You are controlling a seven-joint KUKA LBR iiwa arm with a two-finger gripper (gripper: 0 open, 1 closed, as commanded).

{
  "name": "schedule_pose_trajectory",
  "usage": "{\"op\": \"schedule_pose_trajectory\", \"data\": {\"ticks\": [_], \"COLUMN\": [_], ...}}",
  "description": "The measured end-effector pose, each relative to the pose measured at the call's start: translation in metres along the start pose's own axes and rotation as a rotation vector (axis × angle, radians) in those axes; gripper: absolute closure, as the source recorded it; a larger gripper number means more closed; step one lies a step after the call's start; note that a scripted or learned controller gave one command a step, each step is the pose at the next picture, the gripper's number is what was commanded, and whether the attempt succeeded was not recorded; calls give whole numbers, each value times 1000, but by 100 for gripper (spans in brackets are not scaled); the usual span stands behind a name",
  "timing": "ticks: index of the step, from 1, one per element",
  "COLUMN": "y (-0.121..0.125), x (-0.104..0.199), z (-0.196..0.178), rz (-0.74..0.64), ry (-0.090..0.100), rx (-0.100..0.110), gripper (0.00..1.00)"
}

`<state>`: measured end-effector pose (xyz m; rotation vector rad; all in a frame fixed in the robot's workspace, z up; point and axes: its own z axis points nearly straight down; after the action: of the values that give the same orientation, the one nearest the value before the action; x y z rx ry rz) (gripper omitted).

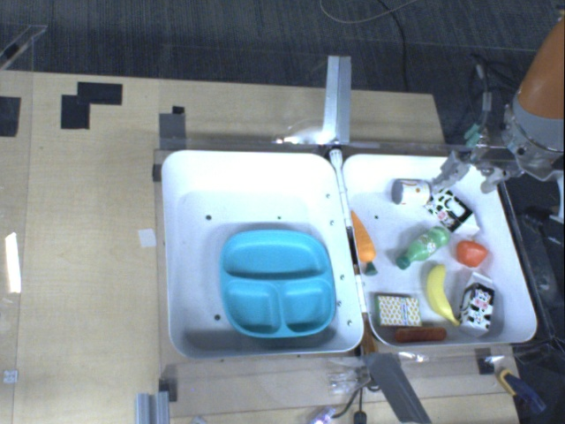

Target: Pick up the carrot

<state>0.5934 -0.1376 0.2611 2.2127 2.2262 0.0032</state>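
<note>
The pale wood tabletop lies bare along the left, marked with a few black squares near its far edge. The left bin holds a blue divided plate toward its near side, with open white floor between the plate and the bin's far and left walls; the plate's right edge comes close to the wall shared with the right bin.

Just over that shared wall, the carrot lies lengthwise against the right bin's left edge, its orange body touching or nearly touching the divider, so there is little room on its left. To its right is a strip of bare floor before the green bottle, which lies tilted. Nearer the front wall sit a small yellow patterned box and a dark red-brown stick-shaped item just in front of it. A banana lies beside them, and a cow-print carton sits near the front right corner. An orange-red rounded fruit rests right of the bottle. Toward the far wall lie a small grey can and a second cow-print carton.

The end effector is over the bin's far right corner, well apart from the carrot; I cannot tell how far its fingers are spread, and nothing is seen between them.
</note>
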Motion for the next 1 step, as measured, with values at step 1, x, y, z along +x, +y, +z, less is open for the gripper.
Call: {"op": "schedule_pose_trajectory", "data": {"ticks": [1], "y": [1], "x": [101], "z": [77], "rz": [119], "ry": [1], "rx": [1], "gripper": [0]}}
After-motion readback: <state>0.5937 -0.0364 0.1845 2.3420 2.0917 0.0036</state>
